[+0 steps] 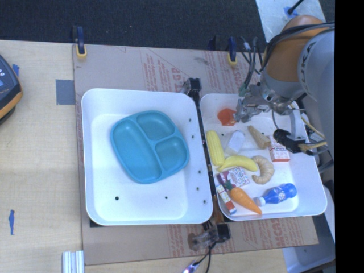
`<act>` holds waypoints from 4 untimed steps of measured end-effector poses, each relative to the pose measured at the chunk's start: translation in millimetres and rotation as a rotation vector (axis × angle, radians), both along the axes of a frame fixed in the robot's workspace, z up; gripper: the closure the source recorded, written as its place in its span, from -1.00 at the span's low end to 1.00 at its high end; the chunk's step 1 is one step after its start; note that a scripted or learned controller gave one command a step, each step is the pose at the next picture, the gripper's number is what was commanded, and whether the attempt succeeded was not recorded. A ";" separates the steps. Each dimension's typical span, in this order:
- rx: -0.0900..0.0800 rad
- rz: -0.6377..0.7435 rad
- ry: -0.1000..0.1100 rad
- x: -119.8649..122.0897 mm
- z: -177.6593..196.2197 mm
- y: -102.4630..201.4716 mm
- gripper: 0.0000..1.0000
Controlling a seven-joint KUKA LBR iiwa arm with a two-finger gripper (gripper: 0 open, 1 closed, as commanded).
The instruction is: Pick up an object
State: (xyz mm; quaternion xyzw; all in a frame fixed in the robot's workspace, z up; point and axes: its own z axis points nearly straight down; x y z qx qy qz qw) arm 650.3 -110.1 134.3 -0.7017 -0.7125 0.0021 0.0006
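Observation:
The right bin (307,206) holds a pile of toy food: a red tomato (226,116), a corn cob (214,147), a banana (238,162), a croissant (263,169), a carrot (245,200) and a blue bottle (280,194). My gripper (245,111) hangs over the bin's far left part, just right of the tomato, with its fingers pointing down. Nothing shows between them, and the wrist hides how far apart they stand.
The left bin (96,203) carries a blue divided plate (150,145). A small red-and-white box (278,152), a clear cup (236,141) and a flat packet (239,178) also lie in the right bin. Cables (296,138) trail by the wrist.

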 end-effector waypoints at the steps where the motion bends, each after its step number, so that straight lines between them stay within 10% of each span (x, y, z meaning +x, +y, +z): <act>1: 0.000 0.000 0.000 -0.1 -0.1 0.0 -1.00; 2: 0.001 -0.011 0.000 -24.1 -42.7 12.0 -1.00; 3: 0.000 -0.011 0.000 -23.7 -31.9 10.8 1.00; 4: 0.000 -0.010 0.001 -23.8 -32.0 11.0 -1.00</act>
